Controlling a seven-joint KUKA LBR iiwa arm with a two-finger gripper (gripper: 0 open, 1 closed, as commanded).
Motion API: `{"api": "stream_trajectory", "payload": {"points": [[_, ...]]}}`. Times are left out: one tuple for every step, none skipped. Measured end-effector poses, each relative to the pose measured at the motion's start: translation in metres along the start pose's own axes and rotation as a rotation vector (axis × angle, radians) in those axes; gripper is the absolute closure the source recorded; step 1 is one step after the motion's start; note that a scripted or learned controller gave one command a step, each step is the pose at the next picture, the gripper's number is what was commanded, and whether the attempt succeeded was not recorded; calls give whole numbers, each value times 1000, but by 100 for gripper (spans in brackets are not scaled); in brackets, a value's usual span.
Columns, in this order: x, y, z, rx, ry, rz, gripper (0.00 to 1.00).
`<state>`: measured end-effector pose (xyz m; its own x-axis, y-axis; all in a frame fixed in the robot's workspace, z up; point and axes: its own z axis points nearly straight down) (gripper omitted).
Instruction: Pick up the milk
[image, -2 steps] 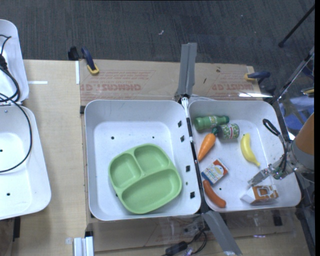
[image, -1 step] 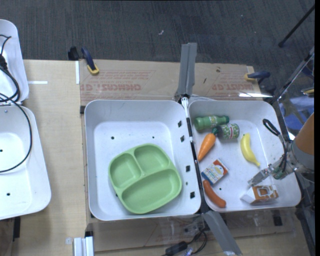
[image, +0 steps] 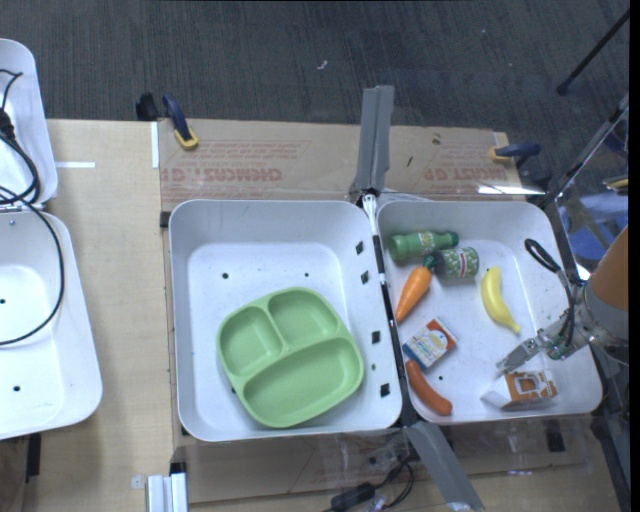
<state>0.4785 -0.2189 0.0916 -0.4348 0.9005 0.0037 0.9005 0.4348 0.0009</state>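
The arm reaches in over the right bin's right edge, its gripper hanging low near the front right corner, fingers slightly parted with nothing between them. The milk carton lies tipped just below the fingertips in that corner. A green plate sits in the left bin.
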Motion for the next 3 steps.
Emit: {"api": "stream_trajectory", "payload": {"points": [[0, 0, 0, 0, 0, 0, 0], [0, 0, 0, 0, 0, 0, 0], [0, 0, 0, 0, 0, 0, 0]]}}
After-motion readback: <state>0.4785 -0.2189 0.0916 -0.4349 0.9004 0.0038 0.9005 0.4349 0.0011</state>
